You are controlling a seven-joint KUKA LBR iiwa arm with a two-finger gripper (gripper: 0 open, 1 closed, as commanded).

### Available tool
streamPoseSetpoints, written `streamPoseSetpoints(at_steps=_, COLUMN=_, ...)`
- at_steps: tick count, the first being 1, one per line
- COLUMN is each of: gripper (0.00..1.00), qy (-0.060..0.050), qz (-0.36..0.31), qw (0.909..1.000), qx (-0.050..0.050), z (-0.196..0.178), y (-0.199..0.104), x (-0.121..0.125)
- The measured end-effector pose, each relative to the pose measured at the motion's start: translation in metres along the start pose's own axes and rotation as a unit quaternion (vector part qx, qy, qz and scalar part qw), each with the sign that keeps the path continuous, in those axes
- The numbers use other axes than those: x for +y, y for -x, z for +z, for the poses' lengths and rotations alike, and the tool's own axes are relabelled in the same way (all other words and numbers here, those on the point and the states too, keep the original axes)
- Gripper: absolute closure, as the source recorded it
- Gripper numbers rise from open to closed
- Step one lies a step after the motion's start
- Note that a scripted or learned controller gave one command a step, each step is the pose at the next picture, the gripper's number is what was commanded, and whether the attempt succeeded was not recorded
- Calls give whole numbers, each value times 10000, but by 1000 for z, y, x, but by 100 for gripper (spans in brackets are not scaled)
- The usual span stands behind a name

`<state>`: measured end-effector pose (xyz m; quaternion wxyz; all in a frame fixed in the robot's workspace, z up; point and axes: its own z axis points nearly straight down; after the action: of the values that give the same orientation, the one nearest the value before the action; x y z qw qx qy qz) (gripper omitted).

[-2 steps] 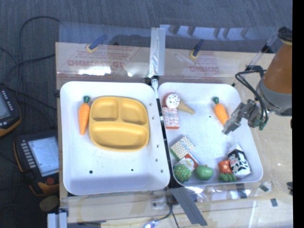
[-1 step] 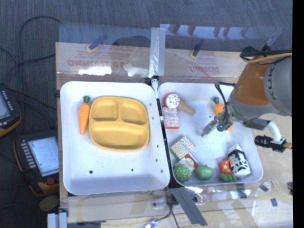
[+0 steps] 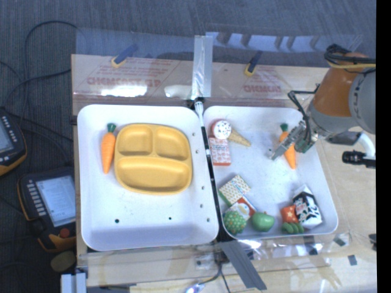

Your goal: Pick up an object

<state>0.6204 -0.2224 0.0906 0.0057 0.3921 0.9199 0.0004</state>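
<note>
My gripper (image 3: 283,149) is low in the right bin (image 3: 317,163), near its right wall, reaching in from the right. A small orange carrot (image 3: 291,158) with a green top lies right under and beside it, partly covered by the gripper. Other pickable objects in this bin are an ice cream cone (image 3: 227,131), a red and white carton (image 3: 220,152), a checkered box (image 3: 234,188) and a cow-patterned carton (image 3: 306,207). From this slant I cannot make out whether the carrot is held.
The left bin (image 3: 91,218) holds a yellow divided tray (image 3: 153,157) and a second carrot (image 3: 108,151). Green toy vegetables (image 3: 263,221) and a red strawberry (image 3: 288,214) crowd the right bin's front edge. Open floor lies mid-bin.
</note>
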Motion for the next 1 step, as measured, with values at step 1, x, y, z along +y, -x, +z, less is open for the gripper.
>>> streamPoseSetpoints(at_steps=1, gripper=100, qy=-33, qz=720, qw=9974, qx=27, z=-128, y=-28, x=22)
